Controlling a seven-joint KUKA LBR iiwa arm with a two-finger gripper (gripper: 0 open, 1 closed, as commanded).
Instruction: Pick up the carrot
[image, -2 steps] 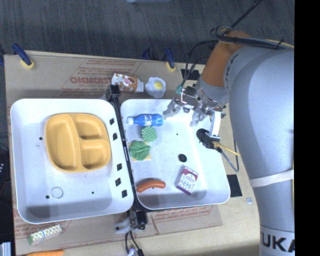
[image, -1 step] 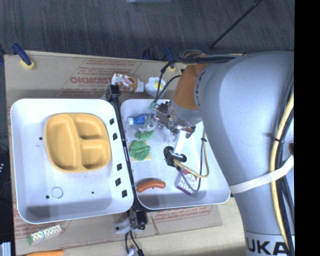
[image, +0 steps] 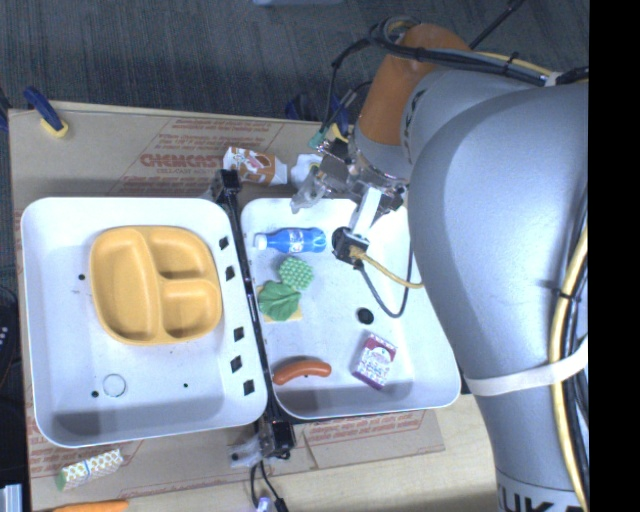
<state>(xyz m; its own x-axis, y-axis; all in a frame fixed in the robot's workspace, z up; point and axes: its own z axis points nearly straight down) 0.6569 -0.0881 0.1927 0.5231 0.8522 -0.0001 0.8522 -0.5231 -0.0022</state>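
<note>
The carrot, a short orange-red stick, lies near the front wall of the right bin. My gripper hangs over the back of that bin, well away from the carrot. Its fingers are spread open with nothing between them. A blue bottle lies just in front of the gripper.
In the right bin lie two green toy pieces, a purple box and a small black spot. The left bin holds a yellow divided plate. A small packet sits behind the bins. The big grey arm covers the right side.
</note>
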